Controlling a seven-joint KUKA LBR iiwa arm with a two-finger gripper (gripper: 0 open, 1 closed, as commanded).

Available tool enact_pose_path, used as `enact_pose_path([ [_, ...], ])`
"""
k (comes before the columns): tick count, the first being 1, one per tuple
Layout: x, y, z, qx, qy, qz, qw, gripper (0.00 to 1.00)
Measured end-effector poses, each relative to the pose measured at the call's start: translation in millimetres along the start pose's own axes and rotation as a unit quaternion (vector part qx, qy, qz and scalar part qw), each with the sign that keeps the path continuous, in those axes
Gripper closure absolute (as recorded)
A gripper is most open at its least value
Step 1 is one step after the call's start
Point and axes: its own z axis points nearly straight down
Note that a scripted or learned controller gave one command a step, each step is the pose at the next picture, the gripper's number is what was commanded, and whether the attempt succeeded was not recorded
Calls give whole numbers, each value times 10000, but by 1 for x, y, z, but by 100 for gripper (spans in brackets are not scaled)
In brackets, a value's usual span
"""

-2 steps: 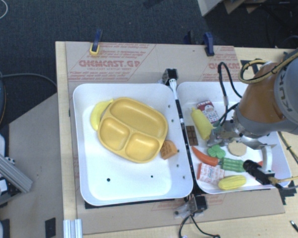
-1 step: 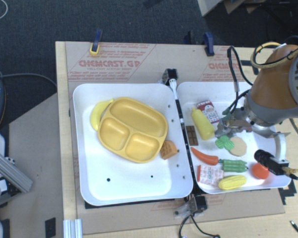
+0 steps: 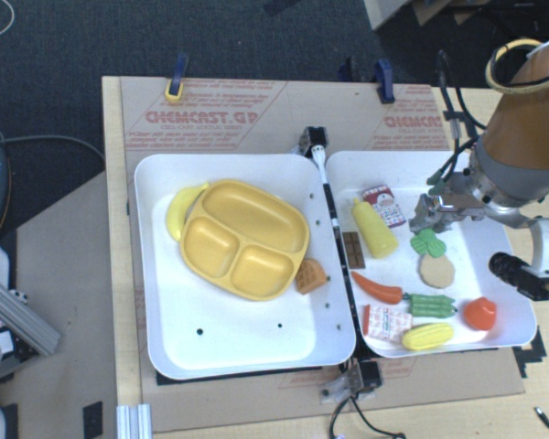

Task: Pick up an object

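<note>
My gripper point(image 3: 436, 212) hangs over the upper middle of the right bin point(image 3: 517, 259), just above a small green leafy toy point(image 3: 428, 242). Below that toy lies a beige round piece point(image 3: 436, 271). A yellow bottle point(image 3: 373, 229) and a red-and-white packet point(image 3: 382, 204) sit to the gripper's left. Along the bin's front lie an orange-red pepper point(image 3: 377, 288), a green cucumber point(image 3: 430, 305), a red tomato point(image 3: 479, 313), a yellow corn cob point(image 3: 426, 337) and another red-and-white packet point(image 3: 384, 321). I see nothing held by the gripper.
The left bin point(image 3: 229, 346) holds a yellow divided plate point(image 3: 244, 238), a yellow banana point(image 3: 178, 210) tucked under its left rim, and a brown pastry point(image 3: 311, 275). A brown bar point(image 3: 352, 250) lies beside the divider between the bins. Blue and yellow clamps point(image 3: 384, 80) hold the board's far edge.
</note>
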Motion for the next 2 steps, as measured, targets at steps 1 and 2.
enact_pose_path([
  [1,0,1,0,29,4,5,10000,100],
  [2,48,30,-10,20,10,-22,10000,100],
])
